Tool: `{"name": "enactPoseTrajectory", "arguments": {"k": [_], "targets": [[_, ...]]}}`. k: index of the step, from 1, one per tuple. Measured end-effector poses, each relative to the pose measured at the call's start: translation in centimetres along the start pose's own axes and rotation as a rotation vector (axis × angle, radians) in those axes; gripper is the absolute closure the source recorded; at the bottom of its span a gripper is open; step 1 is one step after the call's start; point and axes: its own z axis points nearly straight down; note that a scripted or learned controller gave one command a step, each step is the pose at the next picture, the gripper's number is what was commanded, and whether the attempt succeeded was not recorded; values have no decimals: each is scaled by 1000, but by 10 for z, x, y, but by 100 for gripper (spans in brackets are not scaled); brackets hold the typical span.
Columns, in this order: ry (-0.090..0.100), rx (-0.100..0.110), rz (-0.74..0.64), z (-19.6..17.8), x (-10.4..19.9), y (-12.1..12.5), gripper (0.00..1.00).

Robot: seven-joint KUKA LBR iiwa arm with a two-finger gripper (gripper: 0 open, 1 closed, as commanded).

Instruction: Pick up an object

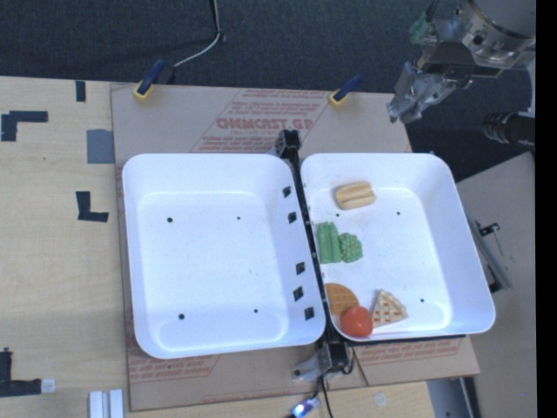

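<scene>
While the claw [416, 103] hangs at about one o'clock, above and outside the right bin [439, 177], I cannot tell whether it is open or closed, and nothing shows in its grip. All the candidates lie in the right bin: a tan bread roll [354, 195] near twelve o'clock, a green toy vegetable [336, 243] close to the dividing wall at nine, and at six to seven o'clock a cluster of orange disc [338, 297], red tomato [355, 322] and pizza slice [389, 307], touching or nearly so. They look like light, stiff plastic play food, probably smooth and inclined to slip. The roll seems easiest, taken across its short width, with free floor all round it. The cluster sits tight against the front rim, leaving little room.
</scene>
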Motion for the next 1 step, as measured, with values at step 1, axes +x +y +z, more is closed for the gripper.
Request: {"name": "enactPoseTrajectory", "arguments": {"k": [1], "targets": [[5,-15,-14,-69,18,-37,100]]}}
